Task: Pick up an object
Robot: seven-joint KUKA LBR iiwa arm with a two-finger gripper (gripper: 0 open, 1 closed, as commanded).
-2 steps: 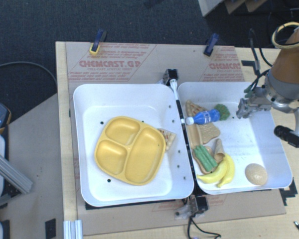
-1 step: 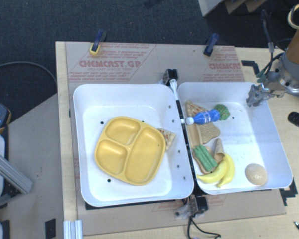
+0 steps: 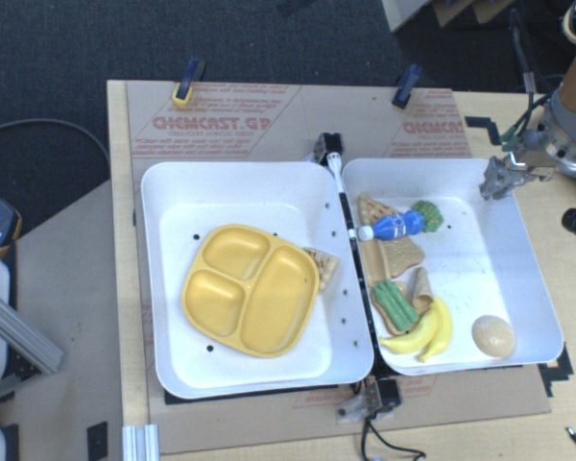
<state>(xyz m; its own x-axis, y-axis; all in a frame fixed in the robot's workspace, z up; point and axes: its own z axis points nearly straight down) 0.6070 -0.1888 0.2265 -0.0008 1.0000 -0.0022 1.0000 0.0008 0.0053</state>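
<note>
Camera view: left bin (image 3: pixel 163 257) holds yellow tray (image 3: pixel 251 289); right bin (image 3: pixel 528 257), banana (image 3: pixel 424 332).

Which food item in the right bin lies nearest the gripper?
The green broccoli floret, at the pile's upper end; the gripper sits above the bin's far right corner.

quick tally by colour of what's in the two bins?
Yellow: 2, the divided plate in the left bin and the banana
Green: 2, the broccoli and the ridged green piece
Blue: 1, the bottle
Tan: about 5, a wedge by the plate, a round bun, flat pieces; their overlap makes this count uncertain
Total: about 10
</note>
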